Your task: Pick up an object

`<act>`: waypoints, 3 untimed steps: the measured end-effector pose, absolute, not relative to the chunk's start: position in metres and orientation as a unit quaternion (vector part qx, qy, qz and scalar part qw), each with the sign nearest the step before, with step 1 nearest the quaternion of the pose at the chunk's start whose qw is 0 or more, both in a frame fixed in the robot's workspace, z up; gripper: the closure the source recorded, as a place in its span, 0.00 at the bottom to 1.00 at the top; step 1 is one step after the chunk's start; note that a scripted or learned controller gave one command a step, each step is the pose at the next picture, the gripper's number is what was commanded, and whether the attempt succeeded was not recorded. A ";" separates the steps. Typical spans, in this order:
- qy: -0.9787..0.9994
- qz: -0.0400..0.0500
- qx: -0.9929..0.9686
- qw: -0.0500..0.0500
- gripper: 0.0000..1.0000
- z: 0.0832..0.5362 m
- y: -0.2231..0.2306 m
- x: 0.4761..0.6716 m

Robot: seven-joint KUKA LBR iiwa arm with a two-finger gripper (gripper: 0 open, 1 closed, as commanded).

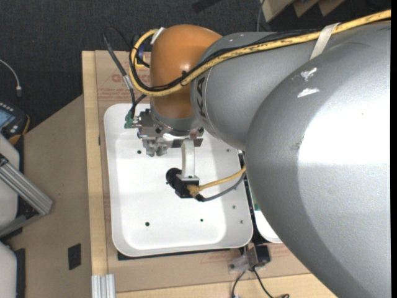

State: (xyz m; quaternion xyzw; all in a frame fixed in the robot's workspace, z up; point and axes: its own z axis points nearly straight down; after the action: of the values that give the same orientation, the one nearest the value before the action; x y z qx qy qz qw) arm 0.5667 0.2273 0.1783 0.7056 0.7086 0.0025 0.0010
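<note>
the bare white floor of the left-hand bin (162, 225) lies open to me, nearward and leftward of my gripper (155, 149); only its low rim (110, 185) hems that room. my own bulky arm (304, 141) overhangs the right-hand bin (268, 230).

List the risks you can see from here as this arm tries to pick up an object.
1. The gripper hangs low over the left bin, close to its far wall. Pushing further down or outward could knock it against the bin floor or wall.
2. The arm covers most of the right bin, so this camera probably could not confirm a pick there.
</note>
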 end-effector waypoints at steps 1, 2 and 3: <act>0.708 0.003 0.707 0.002 1.00 0.185 0.225 0.640; 0.708 0.002 0.707 0.001 1.00 0.210 0.225 0.668; 0.705 -0.001 0.709 0.000 1.00 0.229 0.153 0.667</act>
State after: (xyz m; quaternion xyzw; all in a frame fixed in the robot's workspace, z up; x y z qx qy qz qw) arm 0.6668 0.1533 0.2291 0.7092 0.7050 -0.0013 0.0000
